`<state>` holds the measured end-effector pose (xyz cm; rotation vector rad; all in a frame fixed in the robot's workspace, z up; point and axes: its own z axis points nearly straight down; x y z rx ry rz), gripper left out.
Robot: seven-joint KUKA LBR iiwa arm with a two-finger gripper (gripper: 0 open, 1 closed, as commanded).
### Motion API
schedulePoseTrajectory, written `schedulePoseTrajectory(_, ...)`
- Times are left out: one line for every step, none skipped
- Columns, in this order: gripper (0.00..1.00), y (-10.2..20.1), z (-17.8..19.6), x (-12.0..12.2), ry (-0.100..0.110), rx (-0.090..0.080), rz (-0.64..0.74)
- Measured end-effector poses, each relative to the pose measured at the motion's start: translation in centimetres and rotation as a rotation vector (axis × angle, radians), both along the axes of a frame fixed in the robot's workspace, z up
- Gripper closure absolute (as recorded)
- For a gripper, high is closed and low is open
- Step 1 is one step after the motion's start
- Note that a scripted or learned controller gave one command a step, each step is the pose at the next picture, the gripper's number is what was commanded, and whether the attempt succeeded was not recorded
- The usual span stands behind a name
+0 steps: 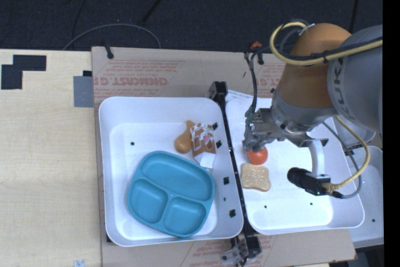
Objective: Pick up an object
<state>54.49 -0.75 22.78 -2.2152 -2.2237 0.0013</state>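
Note:
In the right bin [312, 212], near its left wall, lies a small red-orange ball-like object [257, 155]. My gripper [255, 142] stands right over it, its dark fingers down around the top of the object. Just below that sits a tan toast-shaped piece [255, 177]. In the left bin [119, 128] a blue divided plate [170, 192] lies flat, and a brown-and-white gingerbread-like toy [196, 139] rests beyond it near the divider.
A black cylindrical part with a yellow cable [310, 180] hangs off the arm over the right bin's middle. The black divider rail [229, 159] runs between the bins. Cardboard [156, 75] lies under both bins.

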Motion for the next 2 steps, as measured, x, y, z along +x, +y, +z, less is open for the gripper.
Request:
schedulePoseTrajectory(1.00, 4.8, 0.9, 2.0, -0.001, -0.001, 0.000)
schedulePoseTrajectory(1.00, 10.0, -0.6, 3.5, 0.001, -0.001, 0.001)
